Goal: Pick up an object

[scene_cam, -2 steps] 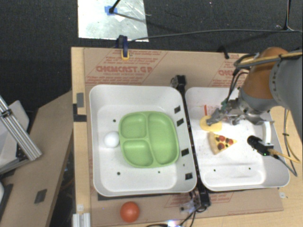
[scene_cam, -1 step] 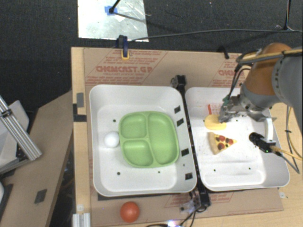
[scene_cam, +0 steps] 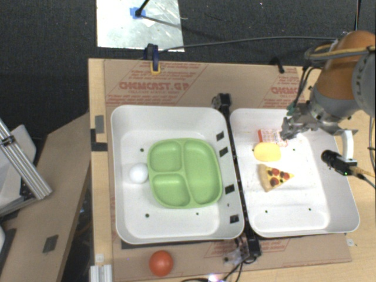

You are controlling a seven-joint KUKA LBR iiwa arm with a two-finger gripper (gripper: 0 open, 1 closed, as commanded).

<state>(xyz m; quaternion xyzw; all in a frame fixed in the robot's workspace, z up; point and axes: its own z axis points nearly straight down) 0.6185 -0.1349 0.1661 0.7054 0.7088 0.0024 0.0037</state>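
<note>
White plastic, two shallow bins side by side on my brown cardboard-covered bench (scene_cam: 176, 78). The left white bin (scene_cam: 126, 125) carries a pale green three-compartment plate (scene_cam: 184, 173) with a small white ball (scene_cam: 138, 174) touching its left edge. The right white bin (scene_cam: 338, 213) has three things grouped in its upper left part: a small red-and-white packet (scene_cam: 267, 136) at the back, a yellow rounded lemon-like piece (scene_cam: 267, 152) just in front of it, and a toy pizza slice with red dots (scene_cam: 274, 177) nearest me.

I see the grey arm with its orange band (scene_cam: 343, 69) coming in from the right, with the tool (scene_cam: 289, 131) low over the right bin, just beside the packet's right edge and just above the yellow piece. I cannot tell from here how the tool is set. Nothing shows as lifted; all three things lie on the bin floor.

An orange-red ball (scene_cam: 161, 262) sits on the bench in front of the left bin.
</note>
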